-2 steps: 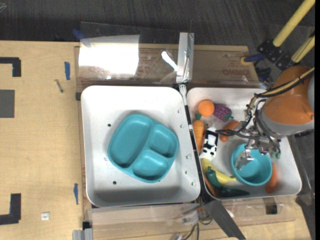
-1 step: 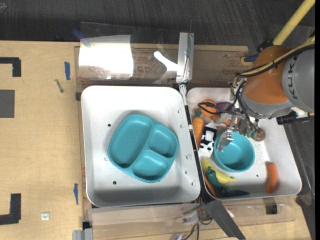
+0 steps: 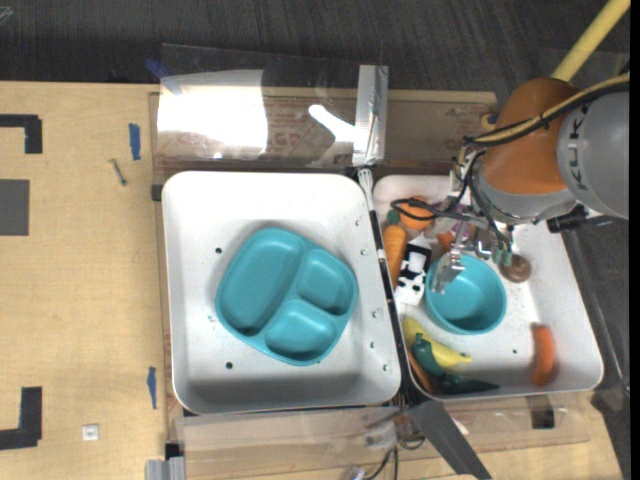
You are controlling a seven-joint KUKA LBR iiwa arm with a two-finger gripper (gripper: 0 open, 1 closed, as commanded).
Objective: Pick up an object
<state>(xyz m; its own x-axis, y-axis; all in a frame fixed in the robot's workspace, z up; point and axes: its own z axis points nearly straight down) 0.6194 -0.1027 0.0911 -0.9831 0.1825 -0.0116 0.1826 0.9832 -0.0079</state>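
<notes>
The two-finger metal gripper (image 3: 455,264) is seen over the right-hand shallow white bin (image 3: 575,318), poised above the 10 o'clock rim of a round teal plastic bowl (image 3: 468,298); whether anything is held, or how far the pincer is parted, cannot be told, the tips being small and lost against the clutter. At 1 o'clock from the gripper the grey arm with its orange band (image 3: 535,143) is shown reaching in. At 9 o'clock from the gripper a small white-and-black block (image 3: 411,271) is placed, and beside it, at 10 o'clock, an orange carrot-shaped toy (image 3: 395,248) is laid along the bin's left wall. At 3 o'clock from the gripper a small round brownish piece (image 3: 517,266) is seen just off the bowl's rim. At 6 o'clock from the bowl a yellow banana-shaped toy (image 3: 440,353) and a dark green item (image 3: 430,353) are lying together, and at 4 o'clock an orange elongated toy (image 3: 543,353) is set near the bin's right wall. At 9 o'clock from all of these, in the left-hand shallow white bin (image 3: 200,228), a teal three-compartment plastic plate (image 3: 285,293) is held.
</notes>
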